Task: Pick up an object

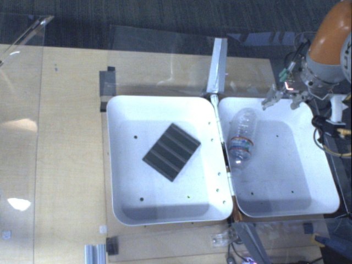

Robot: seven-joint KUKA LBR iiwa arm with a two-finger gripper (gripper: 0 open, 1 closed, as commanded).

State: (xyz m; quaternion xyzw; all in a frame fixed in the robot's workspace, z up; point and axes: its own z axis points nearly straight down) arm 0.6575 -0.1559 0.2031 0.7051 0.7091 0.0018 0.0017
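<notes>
You have two candidates for picking. The clear plastic bottle (241,136) lies on its side in the right bin (308,197), pressed close against that bin's left wall, its cap end toward the far rim and a coloured label band around its middle. The wall and the divider between the bins crowd its left side; its right side faces bare bin floor. In the left bin (124,202) a dark ribbed rectangular pad (171,151) lies flat near the middle, turned diagonally, with bare floor all round it and nothing touching it.

The gripper (286,95) hangs over the far right corner of the right bin, near the rim, well apart from the bottle and farther still from the pad. Its two fingers are spread apart and nothing sits between them. Above it you see the orange band (330,34) of the arm. Cables (330,128) hang beside the right bin's right rim.
</notes>
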